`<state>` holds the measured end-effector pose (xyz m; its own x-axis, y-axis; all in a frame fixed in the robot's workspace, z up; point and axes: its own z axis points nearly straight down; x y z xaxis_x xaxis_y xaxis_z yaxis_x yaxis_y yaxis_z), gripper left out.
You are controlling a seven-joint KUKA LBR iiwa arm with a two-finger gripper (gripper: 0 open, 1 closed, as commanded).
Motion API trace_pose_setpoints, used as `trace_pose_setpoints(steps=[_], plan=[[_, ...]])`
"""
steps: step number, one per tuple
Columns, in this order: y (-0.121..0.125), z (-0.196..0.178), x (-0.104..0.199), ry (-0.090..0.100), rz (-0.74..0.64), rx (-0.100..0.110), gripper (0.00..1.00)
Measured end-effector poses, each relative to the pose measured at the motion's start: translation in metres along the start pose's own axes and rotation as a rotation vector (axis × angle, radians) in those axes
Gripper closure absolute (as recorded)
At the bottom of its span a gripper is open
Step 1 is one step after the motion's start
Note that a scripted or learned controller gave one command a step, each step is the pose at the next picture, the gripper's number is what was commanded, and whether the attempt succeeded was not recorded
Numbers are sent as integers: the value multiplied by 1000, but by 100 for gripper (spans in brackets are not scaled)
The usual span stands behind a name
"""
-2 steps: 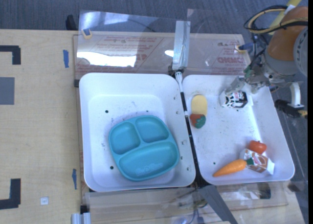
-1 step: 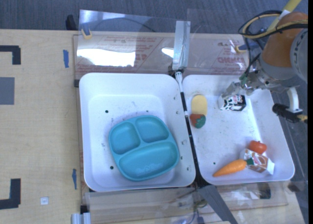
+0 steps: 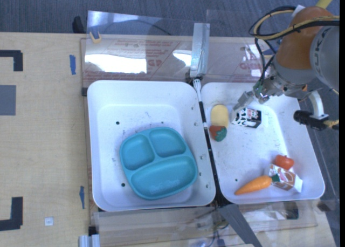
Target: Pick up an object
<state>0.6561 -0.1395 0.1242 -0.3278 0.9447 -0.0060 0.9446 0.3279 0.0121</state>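
A light wooden bench [image 3: 38, 149] is seen bearing 2 white bins side by side. In the right bin [image 3: 302, 149] a black-and-white patterned item [image 3: 248, 116] lies near the far wall, just beneath the gripper [image 3: 247, 100]; whether the fingers are spread or pressed together cannot be told. A yellow piece [image 3: 219, 114] touches a red-and-green one [image 3: 218, 132] nearby. An orange carrot [image 3: 253, 185] and a small carton [image 3: 285, 178] lie at the near edge. A blue divided plate [image 3: 158, 162] is held in the left bin [image 3: 102, 132].

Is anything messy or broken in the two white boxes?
Nothing looks broken or spilled. The blue plate lies flat but a bit crooked in the left bin. The toy carrot lies beside a small packet in the right bin.
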Motion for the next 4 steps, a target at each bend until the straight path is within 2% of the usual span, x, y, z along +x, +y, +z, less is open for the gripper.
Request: trace_pose_setpoints(steps=[1, 2, 3, 4], plan=[[-29, 37, 39, 4, -91, 7, 0], [-86, -46, -54, -2, -80, 6, 0], [-123, 9, -8, -10, -58, -10, 0], [-120, -4, -11, -23, -57, -22, 100]])
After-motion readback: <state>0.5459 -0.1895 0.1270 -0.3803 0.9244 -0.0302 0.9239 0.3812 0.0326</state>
